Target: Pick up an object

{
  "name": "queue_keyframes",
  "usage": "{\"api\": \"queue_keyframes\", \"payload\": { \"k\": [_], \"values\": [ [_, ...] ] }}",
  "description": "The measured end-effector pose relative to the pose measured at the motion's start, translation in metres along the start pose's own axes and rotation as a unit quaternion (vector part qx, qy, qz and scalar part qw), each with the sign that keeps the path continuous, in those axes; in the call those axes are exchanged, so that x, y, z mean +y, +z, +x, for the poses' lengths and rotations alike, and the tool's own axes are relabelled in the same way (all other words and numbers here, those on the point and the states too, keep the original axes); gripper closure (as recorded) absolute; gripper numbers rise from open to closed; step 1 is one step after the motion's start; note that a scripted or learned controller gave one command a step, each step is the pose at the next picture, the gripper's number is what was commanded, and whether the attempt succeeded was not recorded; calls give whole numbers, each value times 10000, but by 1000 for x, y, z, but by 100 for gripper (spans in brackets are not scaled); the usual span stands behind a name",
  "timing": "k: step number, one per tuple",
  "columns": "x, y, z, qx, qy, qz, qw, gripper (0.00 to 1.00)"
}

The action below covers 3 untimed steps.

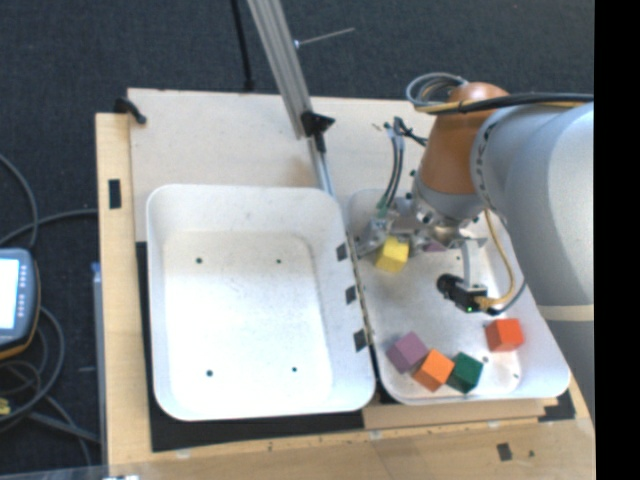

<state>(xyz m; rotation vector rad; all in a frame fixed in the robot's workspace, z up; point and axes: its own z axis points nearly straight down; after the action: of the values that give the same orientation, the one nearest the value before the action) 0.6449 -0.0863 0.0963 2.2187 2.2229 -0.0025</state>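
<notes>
- Gripper (395, 240) hangs over the upper part of the right bin (535, 373), close to that bin's left wall, and clasps a yellow block (392, 255) that sits between its fingers.
- Yellow block appears lifted, above the bin's floor, though the height is hard to judge from this angle.
- Arm (520, 188) comes in from the right side of the right bin, its grey body leaning over the bin's upper right part, with the orange band (450, 153) just above the wrist pointing down toward the block.
- Lower in the right bin, well apart from the gripper, lie a purple block (407, 351), an orange block (435, 369) and a green block (465, 372), close together in a row.
- Another orange-red block (504, 335) sits near the bin's right side, just above that row.
- Left bin (165, 218) lies beside the right bin, touching it along their shared edge.
</notes>
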Motion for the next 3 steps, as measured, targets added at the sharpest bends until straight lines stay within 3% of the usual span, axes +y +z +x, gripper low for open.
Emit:
{"api": "queue_keyframes", "payload": {
  "k": [1, 2, 3],
  "values": [
    [1, -12, -2, 2, 22, -25, 10000, 100],
    [-31, -119, 5, 3, 16, -43, 10000, 100],
    [-47, -112, 65, 18, -25, -1, 10000, 100]
  ]
}}
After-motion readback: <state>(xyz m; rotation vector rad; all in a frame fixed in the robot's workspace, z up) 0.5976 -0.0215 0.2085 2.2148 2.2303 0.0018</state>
